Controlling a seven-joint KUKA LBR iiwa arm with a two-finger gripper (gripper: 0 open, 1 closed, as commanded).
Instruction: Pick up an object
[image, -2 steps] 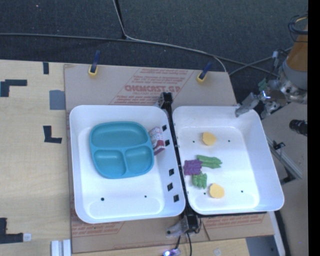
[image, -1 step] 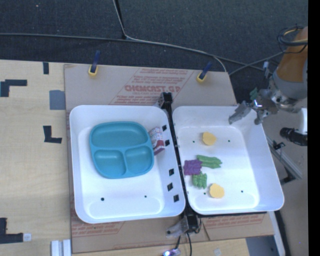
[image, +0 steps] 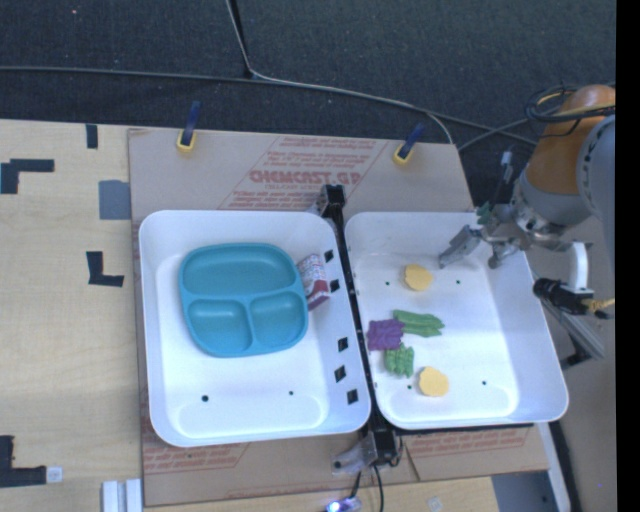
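**binwatcher:** So what's in the bins? Right bin (image: 520, 340) has two yellow round pieces, one (image: 418, 277) up near the middle and another (image: 433, 381) toward the front. Between them sits a little cluster: one purple piece (image: 384, 334), one long green piece (image: 419, 322) just beside it, and one smaller green piece (image: 400, 360) right below the purple. That's five things over there.

**gripfan:** And the left bin (image: 165, 400)?

**binwatcher:** One teal divided plate (image: 243, 298) with three compartments, plus one small red-and-white packet (image: 316, 280) squeezed between the plate and the bin wall.

**gripfan:** Where's the gripper?

**binwatcher:** The gripper (image: 468, 246) hangs over the back right corner of the right bin, near the upper yellow piece but apart from it. Fingers look spread, nothing between them. Nothing's blocking that yellow piece; the green and purple ones crowd each other.

**gripfan:** Other clutter?

**binwatcher:** Two yellow clamps (image: 186, 140) on the cardboard's back edge, and a black cable (image: 300, 82) running behind.
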